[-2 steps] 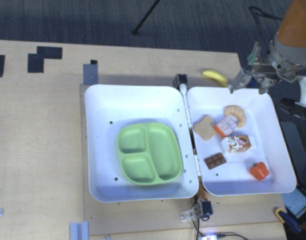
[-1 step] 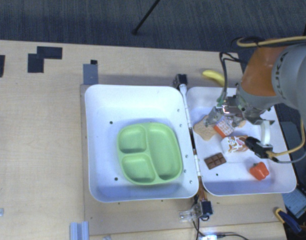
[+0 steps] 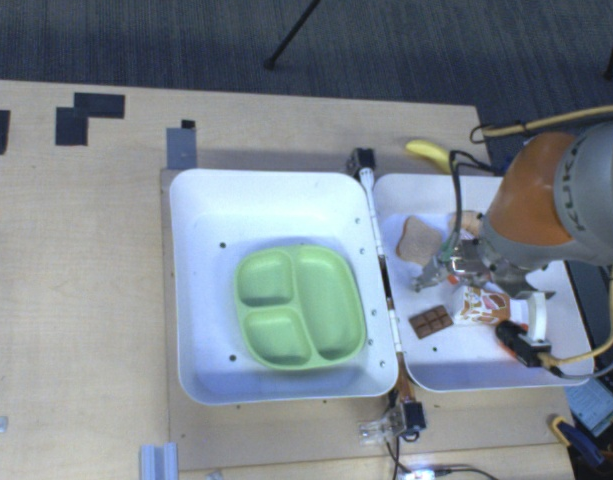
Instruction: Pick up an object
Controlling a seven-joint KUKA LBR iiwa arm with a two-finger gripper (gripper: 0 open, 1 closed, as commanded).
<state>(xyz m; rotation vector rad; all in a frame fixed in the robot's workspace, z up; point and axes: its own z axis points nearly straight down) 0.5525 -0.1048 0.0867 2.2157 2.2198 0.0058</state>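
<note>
Arm [image 3: 546, 203] bent low over right bin [image 3: 486, 368] | fingers [image 3: 438, 268] state unclear | near brown block [image 3: 419, 238]

Two bins sit side by side at mid-frame. The left bin [image 3: 201, 268] holds a three-compartment tray [image 3: 299, 306] at its centre. In the right bin [image 3: 486, 373], a chocolate bar [image 3: 431, 320] lies lower left, what looks like a sponge [image 3: 419, 238] above it, and the gripper [image 3: 441, 268] between them. A banana [image 3: 428, 152] lies beyond the bin's upper rim.

A pale green divided plate [image 3: 299, 306], brown chocolate bar [image 3: 431, 321], yellow banana [image 3: 427, 152], white bins [image 3: 201, 228].
</note>
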